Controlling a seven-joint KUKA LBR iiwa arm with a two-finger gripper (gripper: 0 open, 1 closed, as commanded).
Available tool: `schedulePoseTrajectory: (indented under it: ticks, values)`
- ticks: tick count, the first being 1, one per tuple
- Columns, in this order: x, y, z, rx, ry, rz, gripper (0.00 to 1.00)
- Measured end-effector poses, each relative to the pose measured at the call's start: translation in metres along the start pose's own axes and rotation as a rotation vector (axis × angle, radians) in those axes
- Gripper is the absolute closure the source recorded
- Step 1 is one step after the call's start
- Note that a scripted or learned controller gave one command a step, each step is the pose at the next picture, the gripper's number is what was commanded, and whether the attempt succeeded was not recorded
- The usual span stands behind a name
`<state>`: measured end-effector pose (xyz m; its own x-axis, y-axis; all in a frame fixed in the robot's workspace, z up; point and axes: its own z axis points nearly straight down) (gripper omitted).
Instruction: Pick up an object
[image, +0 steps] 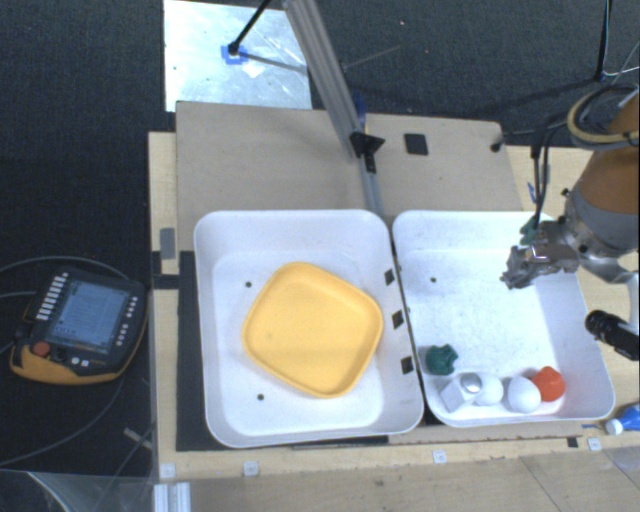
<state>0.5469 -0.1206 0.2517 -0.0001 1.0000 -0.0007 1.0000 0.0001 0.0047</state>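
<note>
Even, bright overhead light washes the two shallow white plastic bins (300, 245) nearly featureless, with soft, short shadows. The picture is slightly soft and grainy; the dark carpeted floor (70, 120) stays dim.

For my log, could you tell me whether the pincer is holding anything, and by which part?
Nothing is held: the pincer hangs above bare floor of the right white bin.

Grey metal arm (600, 225) above the right white bin (470, 300), banded in dull orange just over the wrist, rounded like a stout cylinder. Tipped toward that bin by a small, dark, angular gripper (522, 268) of grey and black parts. Trailed by thin black cables looping along the upper side, away from the bin.
</note>
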Motion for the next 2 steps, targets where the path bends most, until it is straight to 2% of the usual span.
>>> schedulePoseTrajectory:
  ticks: [1, 2]
  values:
    - [0.043, 0.010, 0.009, 0.004, 0.001, -0.004, 1.00]
    - [0.090, 0.023, 0.003, 0.003, 0.002, -0.005, 1.00]
